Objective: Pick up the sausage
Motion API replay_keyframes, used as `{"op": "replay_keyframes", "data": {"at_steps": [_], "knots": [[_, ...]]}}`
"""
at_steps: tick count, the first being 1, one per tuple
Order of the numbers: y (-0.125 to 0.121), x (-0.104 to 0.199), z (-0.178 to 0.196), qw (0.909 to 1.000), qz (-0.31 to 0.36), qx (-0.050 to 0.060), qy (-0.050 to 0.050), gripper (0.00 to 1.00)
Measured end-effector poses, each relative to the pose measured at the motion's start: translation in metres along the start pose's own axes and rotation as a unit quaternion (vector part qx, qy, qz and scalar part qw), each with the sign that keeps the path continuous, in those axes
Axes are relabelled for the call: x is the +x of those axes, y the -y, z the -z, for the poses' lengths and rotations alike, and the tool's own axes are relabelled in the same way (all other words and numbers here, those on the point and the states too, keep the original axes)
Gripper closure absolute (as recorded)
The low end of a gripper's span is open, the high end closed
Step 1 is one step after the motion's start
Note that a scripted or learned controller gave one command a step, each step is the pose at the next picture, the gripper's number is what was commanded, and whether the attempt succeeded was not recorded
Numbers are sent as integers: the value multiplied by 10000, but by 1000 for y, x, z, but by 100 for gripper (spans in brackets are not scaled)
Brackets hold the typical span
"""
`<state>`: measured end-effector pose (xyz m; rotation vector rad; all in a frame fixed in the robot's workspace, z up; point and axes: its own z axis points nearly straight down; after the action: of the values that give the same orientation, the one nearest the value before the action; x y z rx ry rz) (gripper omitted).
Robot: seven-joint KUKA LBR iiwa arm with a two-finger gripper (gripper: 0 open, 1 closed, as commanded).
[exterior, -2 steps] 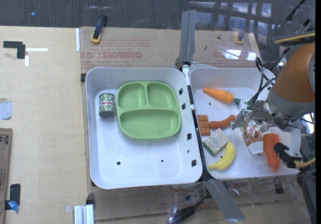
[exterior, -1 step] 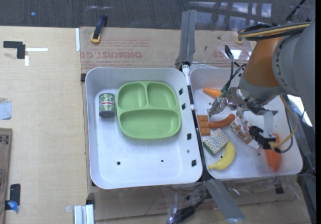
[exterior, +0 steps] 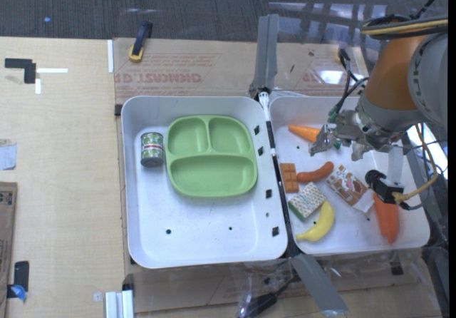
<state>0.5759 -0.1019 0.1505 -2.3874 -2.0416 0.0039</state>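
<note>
Gripper point(exterior: 340, 137): over right bin point(exterior: 420, 234), above the sausage; whether it is parted or closed cannot be told, and nothing visibly held. Sausage point(exterior: 315, 172): lying on right bin floor, just below gripper, beside orange block point(exterior: 288, 177). Nearby: carrot point(exterior: 305, 132), banana point(exterior: 319, 224), printed packets, print unreadable. Left bin point(exterior: 135, 188): green divided plate point(exterior: 211, 155), labelled can point(exterior: 152, 148), label illegible. Cardboard point(exterior: 171, 65) behind bins: mirrored red lettering.
</note>
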Motion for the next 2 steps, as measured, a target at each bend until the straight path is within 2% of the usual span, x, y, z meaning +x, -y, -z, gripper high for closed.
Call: {"op": "replay_keyframes", "data": {"at_steps": [1,2], "knots": [[15,-3,-58,9982,598,-16,0,0],[15,-5,-49,9983,584,-18,5,100]]}}
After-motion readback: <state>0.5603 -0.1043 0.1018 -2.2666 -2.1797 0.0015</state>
